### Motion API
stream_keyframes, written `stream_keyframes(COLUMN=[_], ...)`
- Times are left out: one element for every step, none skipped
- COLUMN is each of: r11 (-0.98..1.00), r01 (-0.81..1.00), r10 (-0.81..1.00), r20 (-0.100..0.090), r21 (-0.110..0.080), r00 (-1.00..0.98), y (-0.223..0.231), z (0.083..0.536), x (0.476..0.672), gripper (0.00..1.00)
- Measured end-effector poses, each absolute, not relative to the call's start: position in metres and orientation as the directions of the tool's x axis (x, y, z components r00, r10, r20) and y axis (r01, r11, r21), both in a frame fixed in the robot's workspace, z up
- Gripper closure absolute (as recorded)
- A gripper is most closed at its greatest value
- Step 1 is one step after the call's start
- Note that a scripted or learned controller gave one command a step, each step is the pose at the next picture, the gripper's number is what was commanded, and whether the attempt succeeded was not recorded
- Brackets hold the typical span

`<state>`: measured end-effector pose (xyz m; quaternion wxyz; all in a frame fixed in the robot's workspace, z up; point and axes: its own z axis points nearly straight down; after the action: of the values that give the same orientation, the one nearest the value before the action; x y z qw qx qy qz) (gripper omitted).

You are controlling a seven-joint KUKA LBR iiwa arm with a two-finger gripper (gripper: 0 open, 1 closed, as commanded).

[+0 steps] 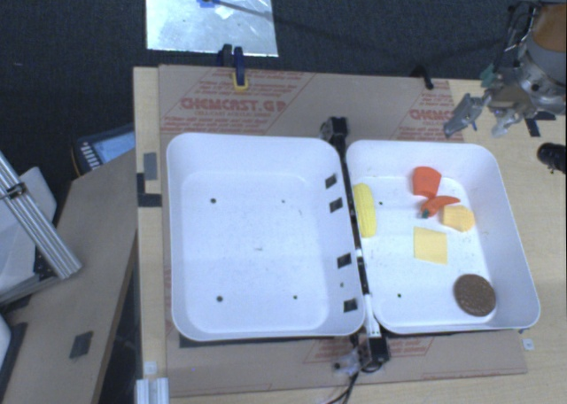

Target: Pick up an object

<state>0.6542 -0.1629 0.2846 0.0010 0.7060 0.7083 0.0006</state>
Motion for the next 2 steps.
stream_keyframes(r11=[0.000,-0.001], r01=[1.000,1.000], r10=[1.000,1.000], r20=[-0.003,-0.002], r21=[0.006,0.003], r00=[0.000,0.001], y=[-0.199,-0.208], z=[0.310,0.337], x=[0.664,0.599], gripper=[0.00,0.00])
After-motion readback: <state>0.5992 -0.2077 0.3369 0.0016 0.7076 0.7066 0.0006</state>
